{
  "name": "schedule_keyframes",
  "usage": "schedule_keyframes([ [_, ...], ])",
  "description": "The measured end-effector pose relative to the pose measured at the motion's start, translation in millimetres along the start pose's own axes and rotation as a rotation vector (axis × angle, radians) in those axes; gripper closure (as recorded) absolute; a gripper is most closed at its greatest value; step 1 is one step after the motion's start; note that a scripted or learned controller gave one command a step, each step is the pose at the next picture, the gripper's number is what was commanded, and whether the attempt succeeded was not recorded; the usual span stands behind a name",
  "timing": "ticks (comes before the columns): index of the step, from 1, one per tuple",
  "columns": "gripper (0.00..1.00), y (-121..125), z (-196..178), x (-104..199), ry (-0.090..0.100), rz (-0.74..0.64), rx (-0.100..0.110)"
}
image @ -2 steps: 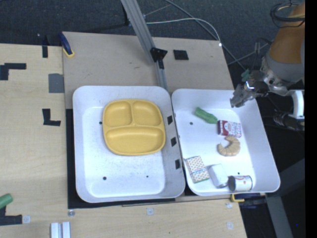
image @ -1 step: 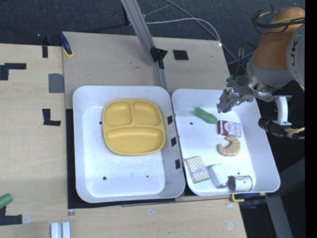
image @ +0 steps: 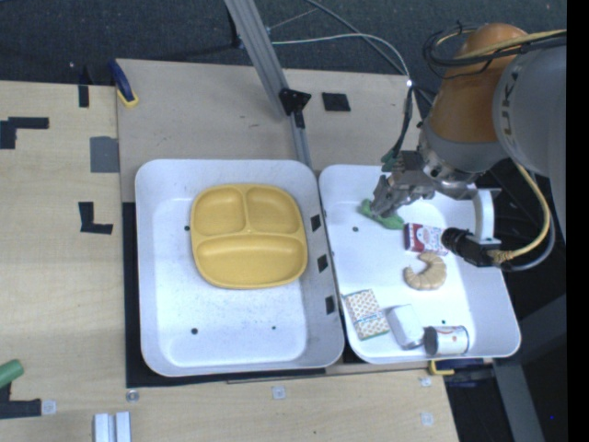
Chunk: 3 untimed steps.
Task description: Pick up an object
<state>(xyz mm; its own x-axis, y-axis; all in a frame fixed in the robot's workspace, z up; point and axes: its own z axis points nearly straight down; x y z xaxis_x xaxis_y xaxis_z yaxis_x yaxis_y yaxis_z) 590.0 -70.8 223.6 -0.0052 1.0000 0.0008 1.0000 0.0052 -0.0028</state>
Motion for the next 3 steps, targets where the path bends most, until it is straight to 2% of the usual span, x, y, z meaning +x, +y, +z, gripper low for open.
schedule_keyframes([
  [3, 1.00, -46.5, -8.0, 141.9, 0.001, -0.002, 0.001],
])
